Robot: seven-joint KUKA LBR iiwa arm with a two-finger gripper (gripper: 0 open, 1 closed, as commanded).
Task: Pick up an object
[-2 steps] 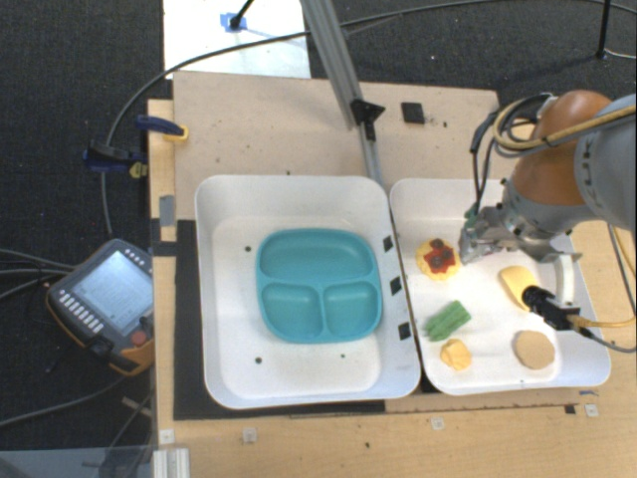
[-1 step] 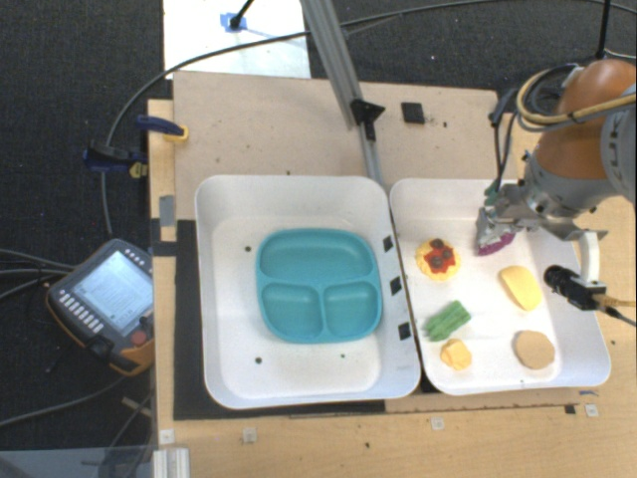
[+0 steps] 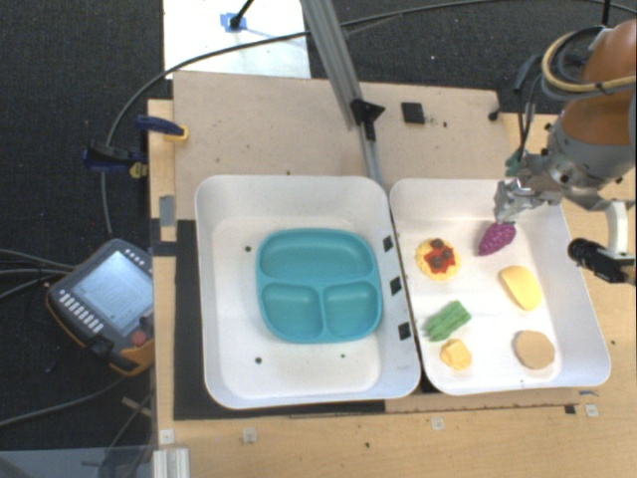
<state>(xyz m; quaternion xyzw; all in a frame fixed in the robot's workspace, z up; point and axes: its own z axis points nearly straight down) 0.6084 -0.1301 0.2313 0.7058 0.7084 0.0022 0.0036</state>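
Bare fibreboard topped the bench (image 3: 299,118), and on it sat two shallow white bins, the left bin (image 3: 224,297) carrying a teal divided tray (image 3: 318,284) of smooth moulded plastic. From my remote seat I watched the right bin (image 3: 587,366), where the small play-food pieces lay scattered. My gripper (image 3: 510,203) hung over the far part of that bin, directly above a purple, knobbly piece (image 3: 497,237) and seemingly touching its upper end; I could not tell how far the jaws stood apart, nor whether they had any hold on it. That purple piece looked like the nearest candidate: light, hollow plastic by my guess, stiff enough, with a tapered, bumpy body that I would pinch across its narrow middle, not its point. Well apart from it lay a round pizza-like disc (image 3: 438,258), a yellow wedge (image 3: 521,287), a green ridged pod (image 3: 447,320), a small yellow-orange lump (image 3: 456,354) and a flat tan cookie (image 3: 534,350). Glossy surfaces suggested slippery grips.
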